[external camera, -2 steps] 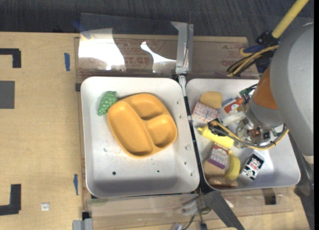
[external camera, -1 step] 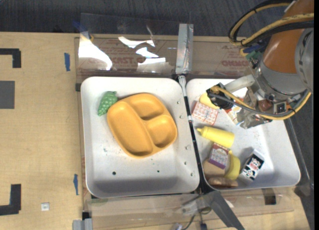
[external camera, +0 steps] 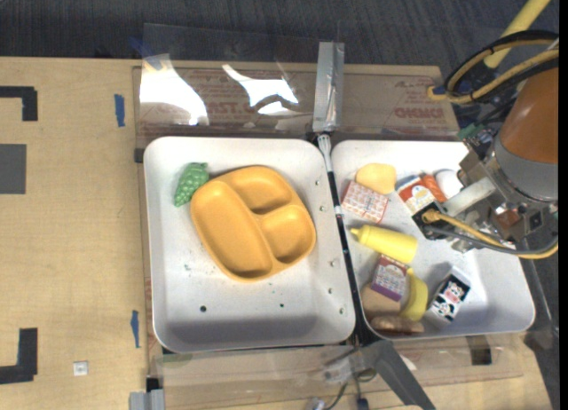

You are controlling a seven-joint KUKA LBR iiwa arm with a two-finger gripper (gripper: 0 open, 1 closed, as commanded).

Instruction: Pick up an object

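Here the gripper (external camera: 463,222) hangs over the right part of the right bin (external camera: 519,306), low among the items; whether it is wide or narrow I cannot tell, since wrist and yellow cable hide it. Just beside it to the left stands a red and white can (external camera: 417,193), and below it lies a small black and white carton (external camera: 449,297). Further left come a yellow mustard bottle (external camera: 386,240), a checked pink box (external camera: 365,201), a pale yellow lemon (external camera: 376,177), a purple packet (external camera: 388,279) and a banana (external camera: 415,298). The left bin (external camera: 169,302) holds an orange divided plate (external camera: 251,220) with green grapes (external camera: 188,183) touching its upper left edge
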